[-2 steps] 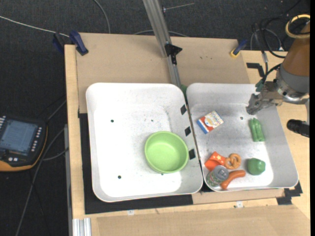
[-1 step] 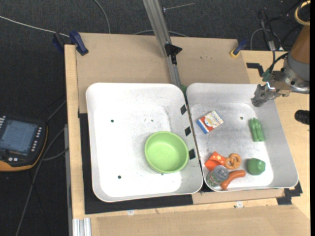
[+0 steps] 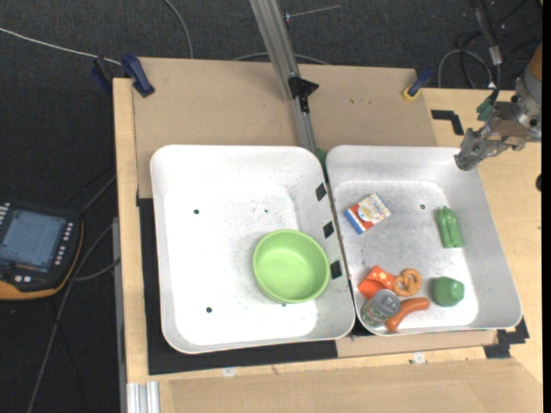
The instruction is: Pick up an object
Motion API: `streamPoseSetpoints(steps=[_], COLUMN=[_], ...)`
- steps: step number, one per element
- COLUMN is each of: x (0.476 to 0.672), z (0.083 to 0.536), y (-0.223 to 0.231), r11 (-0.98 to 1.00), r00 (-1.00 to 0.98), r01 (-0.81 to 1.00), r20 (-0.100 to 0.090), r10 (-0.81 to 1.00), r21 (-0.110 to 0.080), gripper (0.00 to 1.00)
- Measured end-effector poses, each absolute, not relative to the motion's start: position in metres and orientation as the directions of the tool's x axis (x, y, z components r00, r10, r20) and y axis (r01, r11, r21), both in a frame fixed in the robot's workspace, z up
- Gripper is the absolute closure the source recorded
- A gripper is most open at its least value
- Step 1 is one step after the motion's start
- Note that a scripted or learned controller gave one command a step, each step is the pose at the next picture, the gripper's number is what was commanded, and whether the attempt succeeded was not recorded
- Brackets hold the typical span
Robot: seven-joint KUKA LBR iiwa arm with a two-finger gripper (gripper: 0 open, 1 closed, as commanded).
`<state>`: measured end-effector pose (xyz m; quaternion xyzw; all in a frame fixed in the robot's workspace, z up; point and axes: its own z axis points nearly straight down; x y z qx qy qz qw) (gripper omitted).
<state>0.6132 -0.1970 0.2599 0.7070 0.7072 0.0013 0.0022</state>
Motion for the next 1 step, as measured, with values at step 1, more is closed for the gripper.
streamPoseSetpoints(steps=[1], x=[0.6212], z=[0.2459], y=[-0.143], r11=[0.005], r00=[-0.005], r01=[1.0], r20=[0.001], r10=[1.0], r21=[0.0], gripper=[1.0])
